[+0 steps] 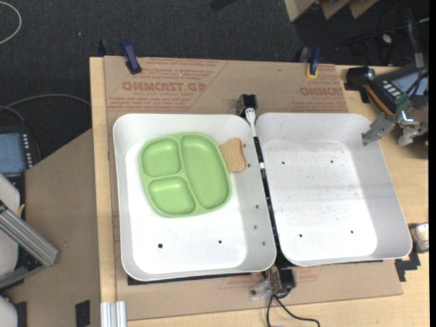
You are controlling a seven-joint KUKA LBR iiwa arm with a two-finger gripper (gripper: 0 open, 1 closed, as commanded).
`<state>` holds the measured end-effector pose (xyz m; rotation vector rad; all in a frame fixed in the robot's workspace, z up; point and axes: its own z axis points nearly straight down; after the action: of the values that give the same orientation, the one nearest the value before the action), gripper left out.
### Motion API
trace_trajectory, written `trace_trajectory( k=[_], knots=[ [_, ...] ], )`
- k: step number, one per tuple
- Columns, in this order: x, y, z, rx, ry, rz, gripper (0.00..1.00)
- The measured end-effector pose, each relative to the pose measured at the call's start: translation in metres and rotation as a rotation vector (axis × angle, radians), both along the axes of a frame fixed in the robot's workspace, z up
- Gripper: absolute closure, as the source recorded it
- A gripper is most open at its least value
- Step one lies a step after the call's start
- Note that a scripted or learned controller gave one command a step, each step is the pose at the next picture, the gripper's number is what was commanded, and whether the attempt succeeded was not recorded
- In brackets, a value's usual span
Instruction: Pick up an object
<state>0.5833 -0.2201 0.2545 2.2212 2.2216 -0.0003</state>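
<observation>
A green three-compartment plate (185, 174) lies in the left bin (184, 251), toward its back. A small tan, biscuit-like piece (234, 155) rests against the plate's right rim, near the divider between the bins. My gripper (392, 132) hovers over the back right corner of the right bin (327, 210), far from both objects. Its two grey fingers (374, 131) stand apart, with nothing between them.
Both bins sit on a brown cardboard sheet (170, 80) held by blue clamps at the back. Cables and a small connector (248, 105) sit at the back of the gap between the bins. Grey equipment lies beyond the bench's left edge.
</observation>
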Motion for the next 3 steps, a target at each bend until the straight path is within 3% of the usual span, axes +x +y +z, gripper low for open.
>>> trace_trajectory(
  k=[2, 3],
  knots=[
    [-0.03, 0.024, 0.292, -0.007, -0.021, 0.003, 0.0],
    [-0.08, 0.097, 0.249, 0.003, 0.004, 0.006, 0.0]
  ],
)
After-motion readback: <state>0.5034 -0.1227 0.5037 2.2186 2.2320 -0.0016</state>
